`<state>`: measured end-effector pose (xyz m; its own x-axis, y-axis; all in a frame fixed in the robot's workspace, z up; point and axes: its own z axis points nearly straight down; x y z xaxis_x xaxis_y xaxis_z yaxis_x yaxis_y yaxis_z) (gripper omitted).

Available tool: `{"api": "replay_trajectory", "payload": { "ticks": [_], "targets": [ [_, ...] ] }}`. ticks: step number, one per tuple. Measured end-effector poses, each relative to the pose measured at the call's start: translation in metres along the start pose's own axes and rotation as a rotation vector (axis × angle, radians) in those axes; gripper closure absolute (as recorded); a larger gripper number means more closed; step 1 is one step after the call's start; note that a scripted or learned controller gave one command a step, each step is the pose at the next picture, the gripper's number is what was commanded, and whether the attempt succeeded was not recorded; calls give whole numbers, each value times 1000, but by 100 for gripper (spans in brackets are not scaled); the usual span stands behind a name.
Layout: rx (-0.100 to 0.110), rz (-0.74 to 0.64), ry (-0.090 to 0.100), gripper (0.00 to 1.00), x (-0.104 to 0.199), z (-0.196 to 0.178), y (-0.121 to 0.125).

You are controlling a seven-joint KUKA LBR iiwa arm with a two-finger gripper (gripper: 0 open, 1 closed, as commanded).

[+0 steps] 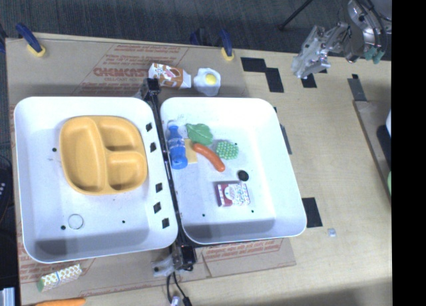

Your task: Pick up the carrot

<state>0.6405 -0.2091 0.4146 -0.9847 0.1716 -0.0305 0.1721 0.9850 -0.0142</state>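
Up at the far right corner, the hand (311, 58) hangs above the bare table (333, 165), outside both bins and gripping nothing; whether it is spread or pressed together, I cannot tell from this slant. The grey arm runs back from it toward the right edge, orange band just showing at the top.

By my reading this is the very start: the approach has not begun, and the carrot (209, 157) lies untouched. It sits well apart from the hand, down and to the left of it, inside the right-hand bin (283, 165). The next move looks like a long swing over that bin's rim, then a descent with the hand turned across the carrot's narrow width.

The carrot itself is a short orange-red stick, lying flat and slanted, its far end tucked up against a green leafy piece (199, 132). It has close company: a green dotted ball (227, 149) just beside it on the side nearer the hand, a blue bottle (176, 148) on the side farther away, with a yellow bit between. Tight quarters, so a clean pinch at mid-length seems the safest bet.

Further from the hand again, a red-and-white card (232, 194) lies in the same bin, and a yellow divided tray (104, 153) fills the left bin (33, 218).
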Motion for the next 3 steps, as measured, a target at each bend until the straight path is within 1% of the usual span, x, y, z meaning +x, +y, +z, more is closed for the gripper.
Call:
{"api": "replay_trajectory", "payload": {
  "ticks": [3],
  "targets": [
    [7, -1, -19, 100, -4, -34, 1]
  ]
}}
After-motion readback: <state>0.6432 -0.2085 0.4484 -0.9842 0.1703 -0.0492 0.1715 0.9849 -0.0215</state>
